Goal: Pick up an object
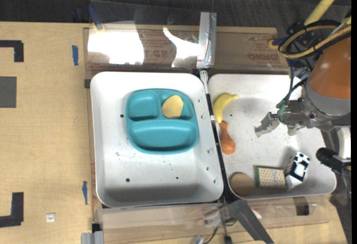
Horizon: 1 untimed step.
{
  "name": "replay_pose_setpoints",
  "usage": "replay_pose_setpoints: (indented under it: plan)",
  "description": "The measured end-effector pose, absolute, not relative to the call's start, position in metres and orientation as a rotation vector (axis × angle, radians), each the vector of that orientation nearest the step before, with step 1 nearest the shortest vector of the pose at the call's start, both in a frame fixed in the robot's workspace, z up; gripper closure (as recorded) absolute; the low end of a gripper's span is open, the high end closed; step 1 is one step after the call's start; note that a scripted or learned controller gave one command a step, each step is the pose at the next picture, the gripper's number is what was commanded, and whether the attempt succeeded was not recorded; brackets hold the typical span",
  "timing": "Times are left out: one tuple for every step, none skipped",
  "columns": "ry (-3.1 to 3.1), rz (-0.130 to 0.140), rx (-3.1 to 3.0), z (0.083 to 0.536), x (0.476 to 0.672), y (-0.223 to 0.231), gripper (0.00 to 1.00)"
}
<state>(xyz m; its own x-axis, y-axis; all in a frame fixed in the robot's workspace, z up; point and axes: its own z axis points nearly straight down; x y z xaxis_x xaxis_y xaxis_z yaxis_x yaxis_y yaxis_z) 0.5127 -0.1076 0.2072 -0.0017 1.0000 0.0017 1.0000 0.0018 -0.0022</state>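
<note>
Two bins (106, 142) (262, 84), one tray (162, 135), six small objects (224, 104).

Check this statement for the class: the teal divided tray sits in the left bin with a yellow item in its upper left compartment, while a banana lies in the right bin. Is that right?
Not quite. In the camera view the yellow item lies in the upper right compartment of the teal divided tray, not the upper left. The rest holds: the tray sits in the left bin, and the banana lies in the right bin.
</note>
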Motion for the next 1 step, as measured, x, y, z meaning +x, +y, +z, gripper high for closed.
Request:
replay_pose_setpoints:
  plan:
    - [-2.475,-0.007,-1.946,0.0879,0.5130,-0.1036,0.00]
